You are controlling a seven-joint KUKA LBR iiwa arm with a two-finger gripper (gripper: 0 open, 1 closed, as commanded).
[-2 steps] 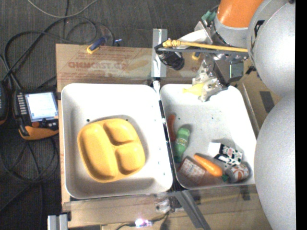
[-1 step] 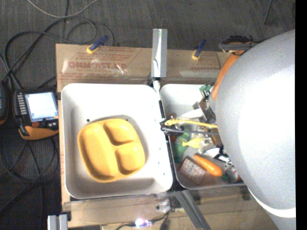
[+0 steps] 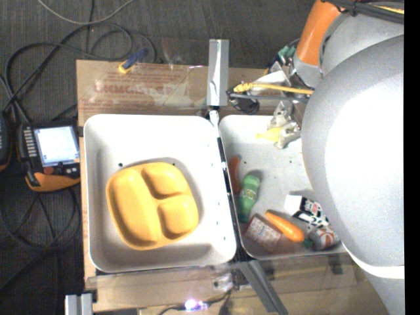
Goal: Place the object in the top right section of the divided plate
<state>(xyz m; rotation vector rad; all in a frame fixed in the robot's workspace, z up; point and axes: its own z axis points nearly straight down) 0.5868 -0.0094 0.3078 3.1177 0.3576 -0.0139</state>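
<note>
The yellow divided plate (image 3: 153, 205) lies in the left white bin (image 3: 93, 149). It has one long section on its left and two smaller ones on its right, and nothing lies in any of them. My gripper (image 3: 283, 119) hangs over the far part of the right bin (image 3: 259, 153), below the orange band of the arm. A small pale yellow object (image 3: 273, 135) sits right at the gripper's tip. I cannot tell whether it is held or just lies on the bin floor.
Nearer in the right bin lie a green bottle (image 3: 249, 192), a carrot (image 3: 286, 226), a reddish-brown packet (image 3: 261, 232), a black-and-white carton (image 3: 308, 209) and a small can (image 3: 321, 239). A thin orange-red item (image 3: 234, 169) lies along the wall between the bins. The arm's grey body covers the bin's right side.
</note>
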